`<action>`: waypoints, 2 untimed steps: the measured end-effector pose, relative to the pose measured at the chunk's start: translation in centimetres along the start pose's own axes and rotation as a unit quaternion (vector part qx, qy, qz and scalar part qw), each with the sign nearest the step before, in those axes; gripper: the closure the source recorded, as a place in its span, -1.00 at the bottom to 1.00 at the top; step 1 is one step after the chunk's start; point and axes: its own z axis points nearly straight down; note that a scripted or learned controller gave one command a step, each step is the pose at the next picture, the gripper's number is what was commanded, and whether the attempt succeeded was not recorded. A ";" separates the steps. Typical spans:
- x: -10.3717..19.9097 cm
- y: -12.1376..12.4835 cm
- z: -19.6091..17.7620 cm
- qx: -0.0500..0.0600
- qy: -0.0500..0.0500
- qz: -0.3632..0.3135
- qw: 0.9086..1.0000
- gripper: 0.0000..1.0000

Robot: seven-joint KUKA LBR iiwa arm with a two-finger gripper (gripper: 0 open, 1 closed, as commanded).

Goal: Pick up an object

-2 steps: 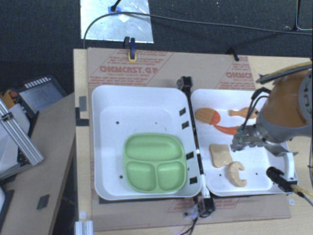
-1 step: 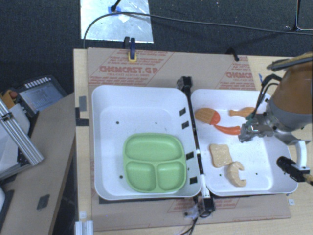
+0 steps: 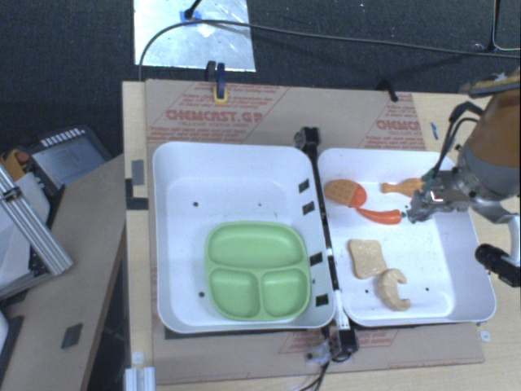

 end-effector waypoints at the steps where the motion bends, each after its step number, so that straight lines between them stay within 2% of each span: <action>1: 5.0 0.3 -0.7 0.001 0.001 -0.003 1.000 1.00; 2: 9.3 0.7 -0.3 0.003 0.002 -0.002 1.000 1.00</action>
